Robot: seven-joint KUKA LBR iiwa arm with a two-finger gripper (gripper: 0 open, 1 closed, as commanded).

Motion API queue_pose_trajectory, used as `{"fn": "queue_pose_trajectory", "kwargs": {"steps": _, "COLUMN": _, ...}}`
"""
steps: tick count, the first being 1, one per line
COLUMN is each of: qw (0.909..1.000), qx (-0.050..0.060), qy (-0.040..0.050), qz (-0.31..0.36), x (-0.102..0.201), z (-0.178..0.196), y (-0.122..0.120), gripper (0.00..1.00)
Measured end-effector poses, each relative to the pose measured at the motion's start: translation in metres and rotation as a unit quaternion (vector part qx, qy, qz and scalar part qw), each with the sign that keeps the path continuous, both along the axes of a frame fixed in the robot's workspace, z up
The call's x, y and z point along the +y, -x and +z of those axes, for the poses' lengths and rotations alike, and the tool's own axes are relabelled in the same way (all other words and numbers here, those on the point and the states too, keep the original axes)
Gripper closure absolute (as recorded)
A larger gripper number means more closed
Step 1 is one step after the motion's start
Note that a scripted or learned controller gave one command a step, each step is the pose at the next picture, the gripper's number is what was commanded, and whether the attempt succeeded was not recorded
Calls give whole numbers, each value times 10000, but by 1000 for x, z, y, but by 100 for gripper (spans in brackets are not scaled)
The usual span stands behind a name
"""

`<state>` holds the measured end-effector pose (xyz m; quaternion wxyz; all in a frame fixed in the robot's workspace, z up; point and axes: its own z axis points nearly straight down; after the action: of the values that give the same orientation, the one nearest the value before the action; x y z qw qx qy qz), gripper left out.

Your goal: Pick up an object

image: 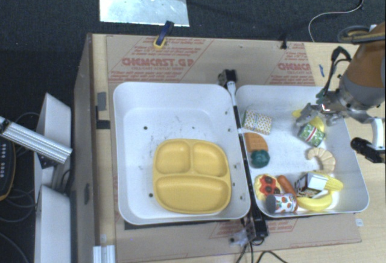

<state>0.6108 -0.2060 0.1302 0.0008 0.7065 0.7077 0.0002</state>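
While gripper (313,116) hovers over green can (311,133) – grip unclear – two bins, one yellow tray (193,175)

A single fixed camera looks down at a slant from above the bench (181,53), taking in both white bins (129,135) and surrounding floor.

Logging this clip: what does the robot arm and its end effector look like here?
The arm enters at the right edge: a rounded orange-brown section above a grey wrist. A dark cable loops beside it, and a black part sticks out lower down. The end effector is small, grey and metallic; finer detail is too blurred to tell.
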Motion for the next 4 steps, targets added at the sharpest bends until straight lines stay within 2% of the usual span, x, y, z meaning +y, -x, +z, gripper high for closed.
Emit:
{"fn": "queue_pose_trajectory", "kwargs": {"steps": 1, "qw": 10000, "qx": -12, "qy": 4, "qz": 10, "x": 8, "z": -25, "y": -8, "gripper": 0}}
{"fn": "queue_pose_trajectory", "kwargs": {"steps": 2, "qw": 10000, "qx": -17, "qy": 7, "qz": 0, "x": -1, "z": 57, "y": -4, "gripper": 0}}
{"fn": "queue_pose_trajectory", "kwargs": {"steps": 3, "qw": 10000, "qx": -2, "qy": -1, "qz": 10, "x": 0, "z": 19, "y": -13, "gripper": 0}}
{"fn": "queue_pose_trajectory", "kwargs": {"steps": 4, "qw": 10000, "qx": -6, "qy": 4, "qz": 6, "x": 0, "z": 15, "y": -12, "gripper": 0}}
